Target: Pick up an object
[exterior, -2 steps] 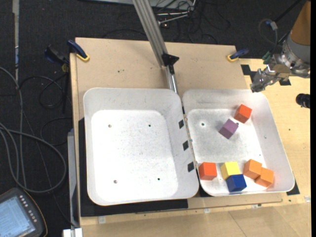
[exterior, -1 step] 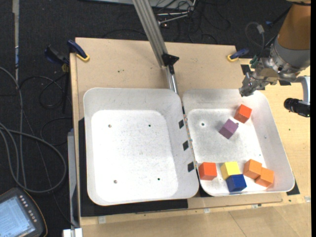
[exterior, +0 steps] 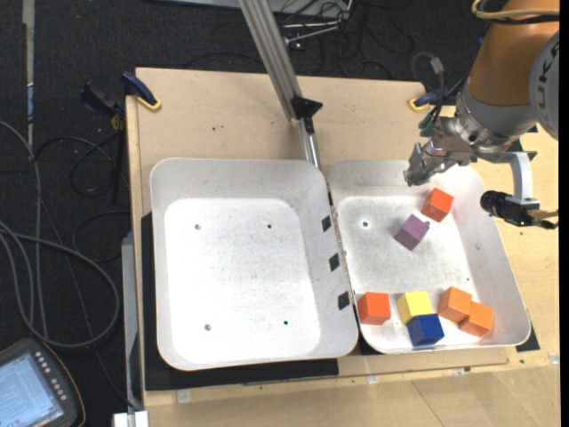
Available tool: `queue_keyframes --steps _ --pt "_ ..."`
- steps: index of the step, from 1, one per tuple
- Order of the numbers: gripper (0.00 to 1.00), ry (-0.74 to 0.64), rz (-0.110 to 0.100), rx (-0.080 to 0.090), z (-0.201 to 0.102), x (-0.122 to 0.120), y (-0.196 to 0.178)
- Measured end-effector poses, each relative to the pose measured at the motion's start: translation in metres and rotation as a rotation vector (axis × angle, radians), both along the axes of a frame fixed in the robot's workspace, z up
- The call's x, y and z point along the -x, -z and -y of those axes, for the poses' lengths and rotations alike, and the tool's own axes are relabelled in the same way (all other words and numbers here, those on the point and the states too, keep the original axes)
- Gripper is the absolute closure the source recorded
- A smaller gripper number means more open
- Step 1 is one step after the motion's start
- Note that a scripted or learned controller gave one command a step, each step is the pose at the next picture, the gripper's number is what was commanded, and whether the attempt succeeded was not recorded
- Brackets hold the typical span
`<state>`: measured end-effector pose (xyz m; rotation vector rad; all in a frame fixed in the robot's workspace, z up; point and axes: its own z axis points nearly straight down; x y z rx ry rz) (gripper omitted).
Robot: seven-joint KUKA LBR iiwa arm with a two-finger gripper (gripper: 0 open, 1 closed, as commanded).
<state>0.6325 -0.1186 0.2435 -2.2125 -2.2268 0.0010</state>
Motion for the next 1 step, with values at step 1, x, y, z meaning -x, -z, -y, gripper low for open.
queue_keyframes --steps 1 --pt "1.0 -0.001 -0.001 -0.001 -0.0541 0.0199 0.0105"
